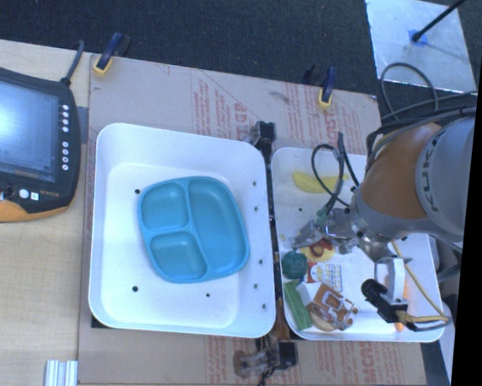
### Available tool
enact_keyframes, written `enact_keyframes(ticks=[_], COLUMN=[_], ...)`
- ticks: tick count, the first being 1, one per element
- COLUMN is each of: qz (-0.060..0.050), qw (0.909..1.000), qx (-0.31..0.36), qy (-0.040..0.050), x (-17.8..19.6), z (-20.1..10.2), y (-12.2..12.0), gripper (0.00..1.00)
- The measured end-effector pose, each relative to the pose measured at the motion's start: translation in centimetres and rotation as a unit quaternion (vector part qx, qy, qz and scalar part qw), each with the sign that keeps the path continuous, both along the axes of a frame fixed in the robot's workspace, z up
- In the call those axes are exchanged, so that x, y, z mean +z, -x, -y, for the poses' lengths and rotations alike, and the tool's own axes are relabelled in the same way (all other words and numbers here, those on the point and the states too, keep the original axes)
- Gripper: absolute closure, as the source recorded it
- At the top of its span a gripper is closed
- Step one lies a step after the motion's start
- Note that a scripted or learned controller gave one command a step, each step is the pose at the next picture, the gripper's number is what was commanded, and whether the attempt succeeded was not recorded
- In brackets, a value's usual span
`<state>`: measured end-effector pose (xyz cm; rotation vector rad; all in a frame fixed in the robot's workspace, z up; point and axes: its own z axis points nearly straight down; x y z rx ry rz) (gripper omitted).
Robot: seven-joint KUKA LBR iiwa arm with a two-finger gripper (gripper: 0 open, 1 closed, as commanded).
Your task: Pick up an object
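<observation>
The claw (332, 232) is largely masked by the wrist above it, so the state of its tips cannot be told. Much of the right bin (421, 331), along its far edge and middle, is covered by the arm (412, 175). A yellow object (312, 183) near that bin's far left corner is partly hidden behind a black cable (327, 158). The small items (321, 289) heaped at the bin's near left corner are too blurred to be identified.

Jumble of small objects (320, 293) in the right bin, green ball (293, 263), brown-and-white packet (333, 305), yellow piece (311, 183)
</observation>
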<state>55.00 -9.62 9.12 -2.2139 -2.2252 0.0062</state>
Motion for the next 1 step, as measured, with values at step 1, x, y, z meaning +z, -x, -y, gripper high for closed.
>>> enact_keyframes(ticks=[1], qz=[0.001], qw=[1.0], qx=[0.001], qy=[0.0011], x=[1.19], z=[0.15], y=[-0.1], gripper=[1.0])
